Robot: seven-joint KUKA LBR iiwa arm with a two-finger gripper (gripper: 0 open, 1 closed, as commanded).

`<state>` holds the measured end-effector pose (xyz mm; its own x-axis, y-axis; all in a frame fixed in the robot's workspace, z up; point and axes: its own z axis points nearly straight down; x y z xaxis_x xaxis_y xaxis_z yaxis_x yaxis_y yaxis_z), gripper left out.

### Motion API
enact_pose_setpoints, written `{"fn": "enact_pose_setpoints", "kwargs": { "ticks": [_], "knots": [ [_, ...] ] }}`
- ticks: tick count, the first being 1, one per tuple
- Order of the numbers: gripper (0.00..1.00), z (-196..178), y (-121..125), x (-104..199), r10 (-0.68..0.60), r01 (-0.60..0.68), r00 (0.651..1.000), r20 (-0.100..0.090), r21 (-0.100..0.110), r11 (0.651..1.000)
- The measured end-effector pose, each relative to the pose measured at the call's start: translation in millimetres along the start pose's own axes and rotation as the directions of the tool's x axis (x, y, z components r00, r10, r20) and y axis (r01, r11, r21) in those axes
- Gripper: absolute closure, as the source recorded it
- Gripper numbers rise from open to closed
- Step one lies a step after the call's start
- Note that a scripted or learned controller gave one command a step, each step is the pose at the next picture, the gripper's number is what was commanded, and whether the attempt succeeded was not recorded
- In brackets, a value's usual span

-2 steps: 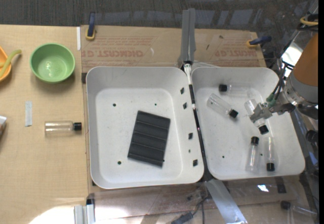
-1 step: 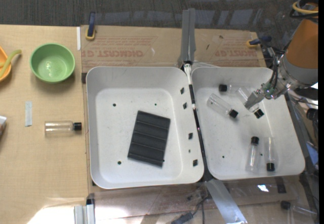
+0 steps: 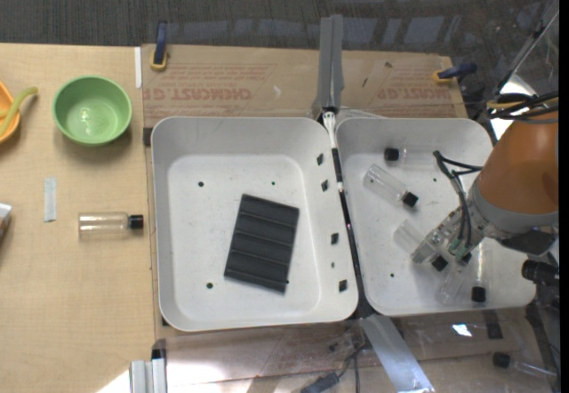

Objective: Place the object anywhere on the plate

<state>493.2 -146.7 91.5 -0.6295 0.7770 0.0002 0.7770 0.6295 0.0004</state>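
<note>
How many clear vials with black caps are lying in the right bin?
4: back vial, middle vial, third vial beside the tool, front vial near the rim. The arm may hide others.

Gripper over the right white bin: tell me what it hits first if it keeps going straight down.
Most likely a clear plastic vial with a black cap lying on the floor of the right white bin. The gripper sits right above it, though depth is unclear from this slanted view.
</note>
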Motion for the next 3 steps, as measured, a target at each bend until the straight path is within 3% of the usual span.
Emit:
{"fn": "enact_pose_setpoints", "kwargs": {
  "ticks": [1,2,3],
  "knots": [
    [1.00,-176.9,124.9,-53.8,-0.157,0.157,0.988,0.003,-0.001,0.988],
    [1.00,-161.3,132.7,35.9,-0.239,0.239,0.971,0.001,0.001,0.971],
    [1.00,-176.8,121.6,92.6,-0.248,0.248,0.969,0.000,0.001,0.969]
  ]
}}
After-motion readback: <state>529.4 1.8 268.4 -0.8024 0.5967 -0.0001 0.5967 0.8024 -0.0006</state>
